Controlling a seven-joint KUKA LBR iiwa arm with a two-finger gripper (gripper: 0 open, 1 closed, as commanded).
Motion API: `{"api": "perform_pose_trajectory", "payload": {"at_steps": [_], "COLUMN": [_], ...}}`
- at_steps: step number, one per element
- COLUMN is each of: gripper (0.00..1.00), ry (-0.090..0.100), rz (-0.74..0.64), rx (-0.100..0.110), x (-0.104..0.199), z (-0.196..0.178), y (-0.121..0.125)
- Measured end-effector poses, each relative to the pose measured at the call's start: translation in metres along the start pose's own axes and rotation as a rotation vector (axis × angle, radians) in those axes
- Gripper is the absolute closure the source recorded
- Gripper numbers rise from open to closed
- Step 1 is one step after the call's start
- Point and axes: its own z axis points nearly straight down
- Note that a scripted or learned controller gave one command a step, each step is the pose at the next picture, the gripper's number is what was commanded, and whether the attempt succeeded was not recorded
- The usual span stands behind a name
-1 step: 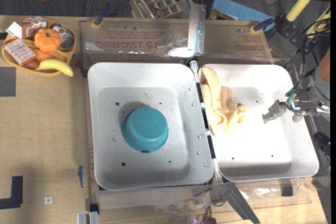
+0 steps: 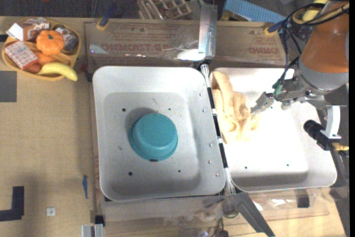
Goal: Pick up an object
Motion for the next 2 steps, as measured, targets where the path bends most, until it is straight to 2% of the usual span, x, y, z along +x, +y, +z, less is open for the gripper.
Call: {"api": "perform_pose_trajectory", "payload": {"at_steps": [1, 2], "gripper": [0.0, 1.0], "ry": [-0.001, -0.002], "rz": [-0.176, -0.171], "rx": [-0.008, -0.013], "x": [0.017, 0.015], "z": [0.096, 0.085], "y": [0.018, 0.02]}}
